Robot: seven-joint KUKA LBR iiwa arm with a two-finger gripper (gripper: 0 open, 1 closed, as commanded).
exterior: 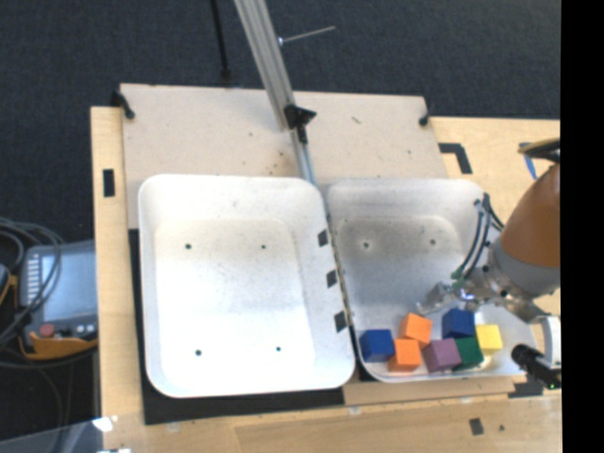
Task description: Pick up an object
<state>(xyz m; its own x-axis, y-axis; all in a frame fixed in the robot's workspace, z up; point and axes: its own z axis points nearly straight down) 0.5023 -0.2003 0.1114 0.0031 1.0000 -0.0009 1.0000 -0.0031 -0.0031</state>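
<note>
End effector [451, 295] low over the right bin [396, 206], finger state indiscernible; coloured blocks cluster in its near corner, dark blue block [459, 323] nearest, likely the pick target.

I can read no text, label, brand, number or sign anywhere in my camera view. The grey handheld control unit with a small screen [58, 286] at the left edge shows markings too small and blurred to resolve into characters.
</note>
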